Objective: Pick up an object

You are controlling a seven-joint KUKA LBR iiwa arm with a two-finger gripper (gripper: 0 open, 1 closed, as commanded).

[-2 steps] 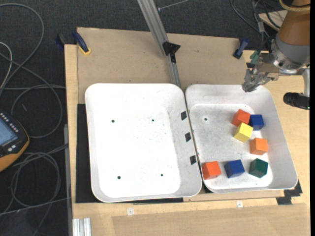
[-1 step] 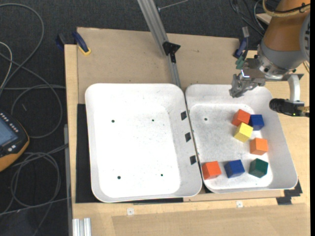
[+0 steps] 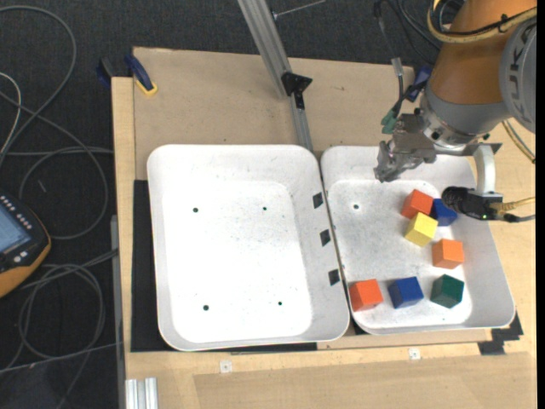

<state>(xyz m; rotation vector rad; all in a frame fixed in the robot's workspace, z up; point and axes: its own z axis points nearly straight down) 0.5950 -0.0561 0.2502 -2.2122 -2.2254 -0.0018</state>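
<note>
You can read only part of one marking: large dark letters, seemingly "KU", on the grey arm housing (image 3: pixel 524 62) at the frame's right edge, where the rest is cut off. The handheld device (image 3: pixel 15 239) at the left edge has a lit screen, but its contents are too small for you to read.

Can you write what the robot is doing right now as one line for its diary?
gripper: above right bin far edge, nothing held | blocks: seven in right bin, nearest is orange block | pick: not yet done
</note>
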